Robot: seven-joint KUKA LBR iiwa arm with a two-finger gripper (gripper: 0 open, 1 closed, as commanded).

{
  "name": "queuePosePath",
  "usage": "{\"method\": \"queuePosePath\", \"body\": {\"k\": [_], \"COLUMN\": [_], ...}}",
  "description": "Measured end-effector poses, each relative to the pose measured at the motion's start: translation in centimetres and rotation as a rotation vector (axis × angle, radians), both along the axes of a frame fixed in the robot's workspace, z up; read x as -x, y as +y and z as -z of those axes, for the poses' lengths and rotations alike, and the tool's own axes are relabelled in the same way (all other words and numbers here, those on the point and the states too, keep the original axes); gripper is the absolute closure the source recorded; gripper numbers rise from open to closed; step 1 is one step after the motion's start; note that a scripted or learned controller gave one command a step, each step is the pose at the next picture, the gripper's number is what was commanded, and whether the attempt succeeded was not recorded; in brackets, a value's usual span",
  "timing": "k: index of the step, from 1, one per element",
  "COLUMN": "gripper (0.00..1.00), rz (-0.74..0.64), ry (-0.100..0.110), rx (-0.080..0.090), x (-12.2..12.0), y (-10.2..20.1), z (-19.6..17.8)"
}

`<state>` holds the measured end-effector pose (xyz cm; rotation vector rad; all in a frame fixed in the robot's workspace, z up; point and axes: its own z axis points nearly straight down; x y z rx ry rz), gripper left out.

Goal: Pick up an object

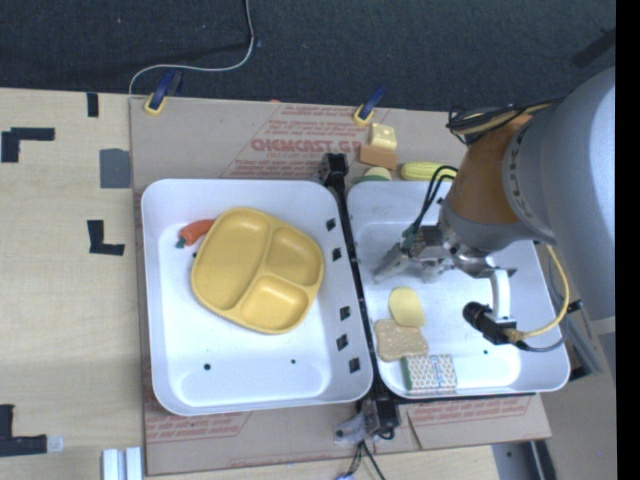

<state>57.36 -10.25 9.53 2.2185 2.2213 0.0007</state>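
Nearest us in the right bin (545, 373) lay one patterned sponge-like block (431, 373), then one tan slice like bread (400, 340) touching it on its upper left, then one pale yellow round piece (406, 306) just above the slice. That made three loose things in a short row along the bin's left side.

The gripper (412, 258) hung just above and slightly left of the yellow piece, apart from it. We judged the yellow piece the nearest candidate for a pick, lying toward the camera from the tool. It was roundish, with no clear long axis. We could not tell whether the tool's jaws were spread or closed, as the arm's body masked them.

In the left bin (160, 298) sat one yellow divided plate (258, 268), with one orange thing (194, 231) peeking from under its far left edge.

Beyond the bins we counted one tan block (379, 148), one small green piece (376, 175) and one yellow corn-like piece (420, 171).
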Motion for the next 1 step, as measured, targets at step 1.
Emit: {"method": "queuePosePath", "body": {"k": [1], "gripper": [0.0], "rz": [0.001], "ry": [-0.001], "rx": [0.0], "x": [5.57], "y": [0.75], "z": [1.0]}}
